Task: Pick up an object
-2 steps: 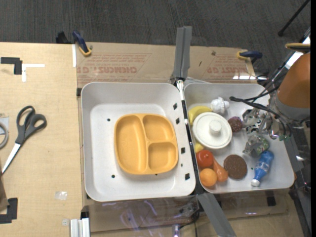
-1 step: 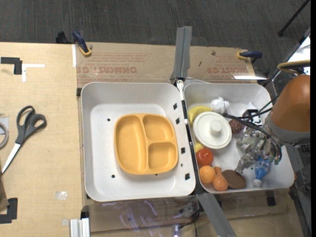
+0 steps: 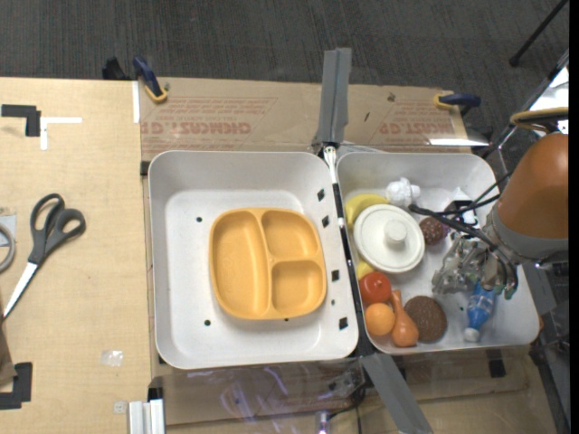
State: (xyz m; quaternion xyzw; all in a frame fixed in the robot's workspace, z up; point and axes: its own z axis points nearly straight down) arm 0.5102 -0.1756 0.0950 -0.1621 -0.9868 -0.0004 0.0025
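Printed red lettering on the cardboard (image 3: 271, 116) behind the bins appears upside down and too faint to read. Your gripper (image 3: 472, 274) hangs low over the right bin (image 3: 520, 333), above a small blue-capped bottle (image 3: 477, 313) beside a brown disc (image 3: 425, 317). Whether its grip is spread or pinching, you cannot tell.

scissors (image 3: 47, 233), blue clamps (image 3: 150, 80), cardboard sheet (image 3: 235, 116)
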